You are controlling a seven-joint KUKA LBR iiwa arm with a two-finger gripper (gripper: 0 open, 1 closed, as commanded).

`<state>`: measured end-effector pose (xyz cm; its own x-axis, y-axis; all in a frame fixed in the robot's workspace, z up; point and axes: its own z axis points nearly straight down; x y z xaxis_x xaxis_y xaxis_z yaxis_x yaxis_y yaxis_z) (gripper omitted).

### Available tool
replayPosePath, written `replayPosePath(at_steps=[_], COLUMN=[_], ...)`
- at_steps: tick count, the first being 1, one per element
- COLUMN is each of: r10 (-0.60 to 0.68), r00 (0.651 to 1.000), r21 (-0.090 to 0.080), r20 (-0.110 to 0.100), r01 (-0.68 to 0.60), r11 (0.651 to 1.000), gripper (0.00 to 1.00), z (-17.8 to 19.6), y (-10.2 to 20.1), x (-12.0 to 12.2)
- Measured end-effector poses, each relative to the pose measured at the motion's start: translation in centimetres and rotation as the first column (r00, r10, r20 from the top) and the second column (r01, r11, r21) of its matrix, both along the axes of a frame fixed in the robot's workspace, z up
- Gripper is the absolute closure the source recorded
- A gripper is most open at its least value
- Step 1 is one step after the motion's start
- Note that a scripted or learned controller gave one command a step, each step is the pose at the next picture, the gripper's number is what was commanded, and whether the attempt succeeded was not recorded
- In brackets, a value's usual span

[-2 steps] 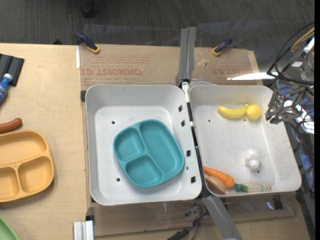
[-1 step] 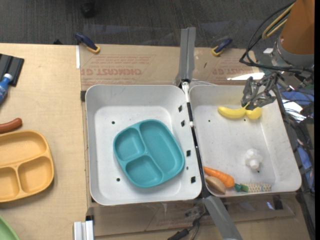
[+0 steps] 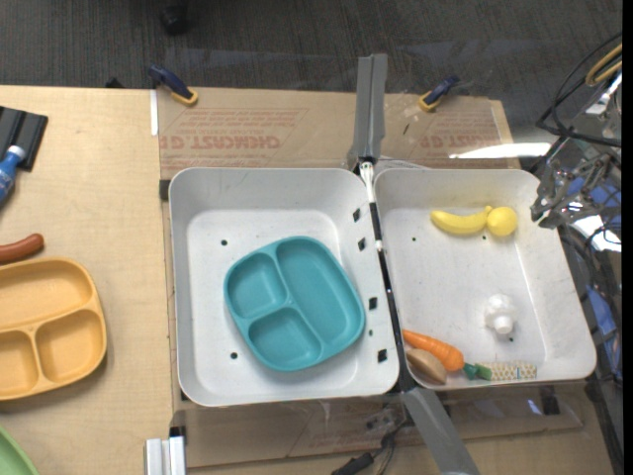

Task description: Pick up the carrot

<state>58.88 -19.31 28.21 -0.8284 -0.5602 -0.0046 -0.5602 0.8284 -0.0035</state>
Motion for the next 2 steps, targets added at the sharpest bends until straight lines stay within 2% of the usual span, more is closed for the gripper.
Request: replayPosePath(at_steps=[1,2], r10=[-0.053,-0.090], r00=[0.999,0.996], r21=[0.001,0.001], r20=[0.001,0.001], r01=[0.053,0.090], r11=[0.999,0.996], gripper=[1.00,1.00], z=[9.3,16.1], y=[-1.0,-2.9], x=[-3.9,-7.4])
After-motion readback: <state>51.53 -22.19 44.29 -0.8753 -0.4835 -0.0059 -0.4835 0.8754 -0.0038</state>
